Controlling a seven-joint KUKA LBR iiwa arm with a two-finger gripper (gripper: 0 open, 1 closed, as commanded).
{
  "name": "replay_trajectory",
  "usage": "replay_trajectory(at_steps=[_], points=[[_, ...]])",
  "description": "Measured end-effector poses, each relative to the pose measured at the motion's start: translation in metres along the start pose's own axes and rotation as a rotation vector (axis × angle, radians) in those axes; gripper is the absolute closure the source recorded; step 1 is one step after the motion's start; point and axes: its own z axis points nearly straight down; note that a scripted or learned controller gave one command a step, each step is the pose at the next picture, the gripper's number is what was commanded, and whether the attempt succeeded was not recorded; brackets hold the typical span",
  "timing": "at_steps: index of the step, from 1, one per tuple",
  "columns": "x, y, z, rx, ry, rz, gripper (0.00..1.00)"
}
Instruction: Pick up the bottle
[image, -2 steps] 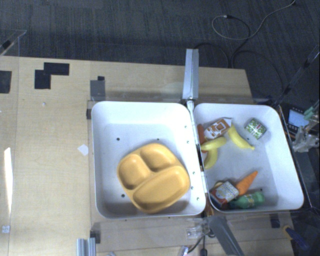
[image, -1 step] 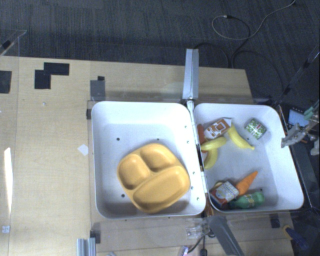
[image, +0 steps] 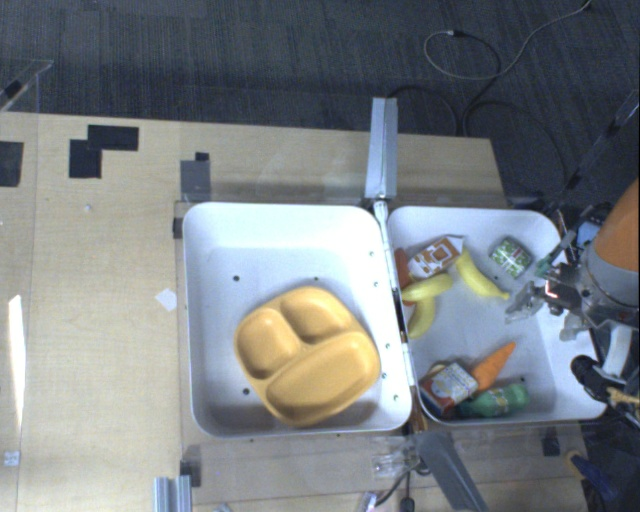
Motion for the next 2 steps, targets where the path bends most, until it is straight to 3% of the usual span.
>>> replay_trajectory(at_steps=[1, 2], points=[[0.01, 0.021, -0.033, -0.002, 0.0, 0.209, 0.0], [0.014, -0.016, 0.064, -0.01, 0.003, 0.206, 0.0]])
